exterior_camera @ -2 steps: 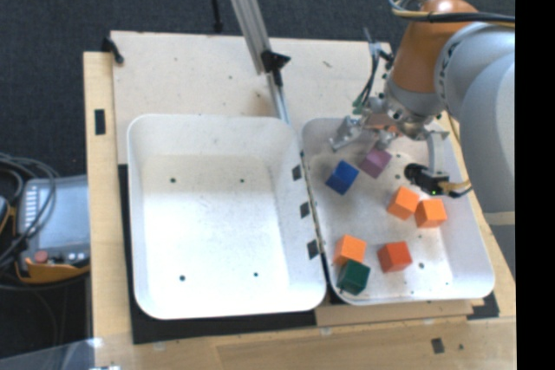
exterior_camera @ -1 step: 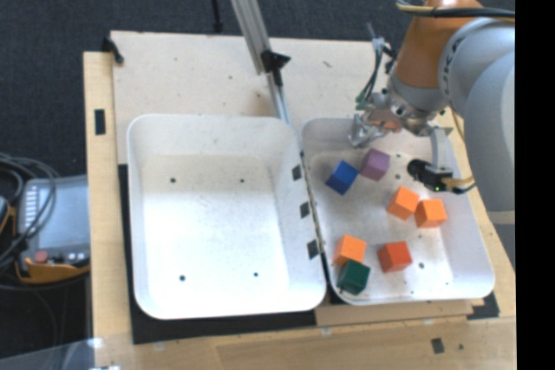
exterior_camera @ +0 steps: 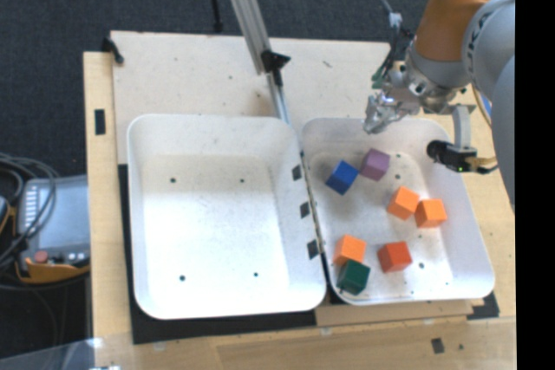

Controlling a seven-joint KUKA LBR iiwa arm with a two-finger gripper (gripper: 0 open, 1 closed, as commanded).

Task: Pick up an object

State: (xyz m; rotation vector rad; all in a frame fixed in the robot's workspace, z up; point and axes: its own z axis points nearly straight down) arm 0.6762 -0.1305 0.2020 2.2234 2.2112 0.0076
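The right bin [exterior_camera: 468, 264] holds several small blocks. A blue block [exterior_camera: 342, 177] and a purple block [exterior_camera: 375, 164] lie near its back. Two orange blocks [exterior_camera: 404, 203] [exterior_camera: 431, 212] sit side by side at mid right. A third orange block [exterior_camera: 351, 249], a red block [exterior_camera: 395, 256] and a dark green block [exterior_camera: 354, 276] lie toward the front. My gripper [exterior_camera: 378, 119] hangs over the bin's back edge, above and just behind the purple block, apart from every block. Nothing shows between its fingers.
The left bin [exterior_camera: 217, 217] adjoins the right one along a shared wall with black clips [exterior_camera: 305, 208]. A slanted metal pole [exterior_camera: 247, 9] rises behind the bins. A grey device with cables [exterior_camera: 48, 225] sits off the bench at left.
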